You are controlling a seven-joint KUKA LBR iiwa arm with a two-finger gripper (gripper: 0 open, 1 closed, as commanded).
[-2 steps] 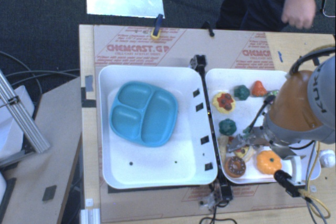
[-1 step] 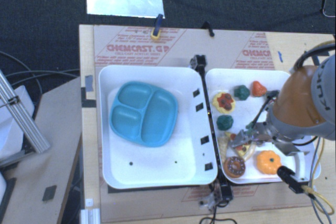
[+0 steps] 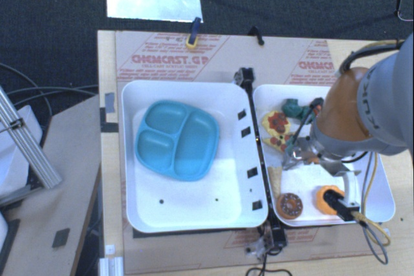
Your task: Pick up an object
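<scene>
My gripper [image 3: 293, 157] hangs low in the right bin [image 3: 388, 203], near its left wall, with the grey arm and orange band behind it. Just up-left of the gripper lies a yellow and red pizza slice [image 3: 275, 125], close to it or touching; I cannot tell which. A green toy [image 3: 294, 108] sits at the far end of this bin, partly hidden by the arm. A chocolate doughnut [image 3: 289, 205] lies at the near left corner. An orange object [image 3: 328, 196] lies beside the doughnut, to its right.
The left bin [image 3: 194, 216] holds a blue divided plate [image 3: 176, 139] in its far half. A black divider with clips [image 3: 255, 152] runs between the two bins. Cables trail off the bench's near right edge [image 3: 372, 236].
</scene>
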